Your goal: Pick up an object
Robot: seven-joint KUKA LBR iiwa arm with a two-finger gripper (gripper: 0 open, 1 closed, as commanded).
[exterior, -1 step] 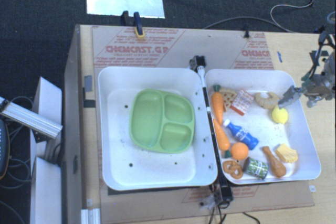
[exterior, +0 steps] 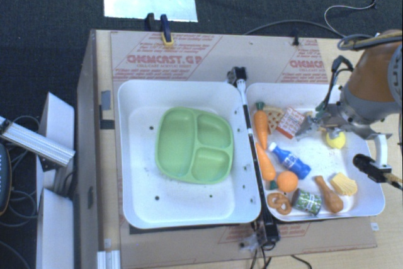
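Two white bins side by side – left bin (exterior: 135, 198) holds a green divided plate (exterior: 194, 145), right bin (exterior: 371, 201) holds the toy food. Arm (exterior: 378, 82) reaches in from the right, gripper (exterior: 322, 125) low over the right bin's far side beside a yellow lemon (exterior: 336, 140) – grip state: cannot tell. Also there: carrot (exterior: 261, 124), blue bottle (exterior: 290, 160), orange (exterior: 288, 181), pretzel (exterior: 278, 202).

Divided plate (exterior: 194, 145) in the left bin (exterior: 135, 198). Right of that plate, in the right bin (exterior: 371, 201): carrots (exterior: 262, 142) nearest, bottle (exterior: 290, 160) beyond, pretzel (exterior: 278, 201), can (exterior: 308, 201), drumstick (exterior: 329, 193) along the near wall.
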